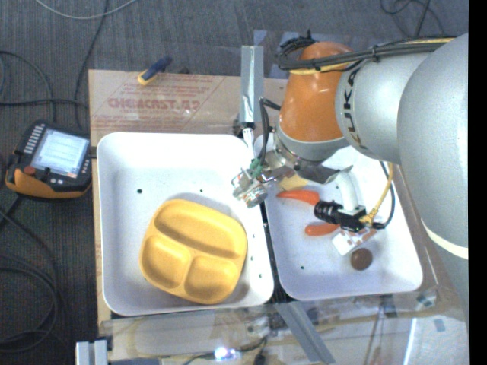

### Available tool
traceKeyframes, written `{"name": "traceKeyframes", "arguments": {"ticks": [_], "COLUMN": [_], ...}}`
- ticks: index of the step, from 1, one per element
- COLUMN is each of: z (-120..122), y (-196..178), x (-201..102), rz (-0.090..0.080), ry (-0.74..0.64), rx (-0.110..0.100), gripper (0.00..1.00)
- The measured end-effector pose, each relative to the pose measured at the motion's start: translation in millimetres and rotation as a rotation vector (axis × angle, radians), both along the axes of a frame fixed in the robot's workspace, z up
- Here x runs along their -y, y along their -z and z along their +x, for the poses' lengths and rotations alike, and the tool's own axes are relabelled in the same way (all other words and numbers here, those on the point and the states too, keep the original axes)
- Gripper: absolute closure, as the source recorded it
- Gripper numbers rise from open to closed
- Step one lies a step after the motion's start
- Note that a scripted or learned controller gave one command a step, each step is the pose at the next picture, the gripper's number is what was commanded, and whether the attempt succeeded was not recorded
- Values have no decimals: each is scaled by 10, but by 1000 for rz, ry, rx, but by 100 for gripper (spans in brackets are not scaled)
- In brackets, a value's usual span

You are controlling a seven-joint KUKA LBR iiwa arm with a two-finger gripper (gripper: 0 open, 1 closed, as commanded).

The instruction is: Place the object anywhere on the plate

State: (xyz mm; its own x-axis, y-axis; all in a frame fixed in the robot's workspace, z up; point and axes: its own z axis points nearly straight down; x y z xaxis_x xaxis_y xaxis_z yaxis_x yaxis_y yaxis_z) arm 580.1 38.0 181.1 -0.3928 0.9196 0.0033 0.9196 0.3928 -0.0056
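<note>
A yellow plate with three compartments lies in the left bin, toward its front. My gripper hangs over the divider between the two bins, just past the plate's far right corner and above it. In the right bin an orange carrot-like piece lies close to the gripper's right. A second orange piece rests a little nearer the front. A small brown round thing sits beyond them to the right. The arm's grey and orange body covers the back of the right bin.
A teach pendant lies on the floor left of the bench. Cardboard lies behind the left bin with a blue and yellow tool at its edge. The left bin has bare white floor behind the plate.
</note>
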Motion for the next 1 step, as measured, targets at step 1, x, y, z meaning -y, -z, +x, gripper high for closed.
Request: {"name": "traceKeyframes", "arguments": {"ticks": [1], "z": [-807], "y": [-14], "x": [-336], "rz": [0], "ry": [-145], "rx": [-1], "gripper": [100]}}
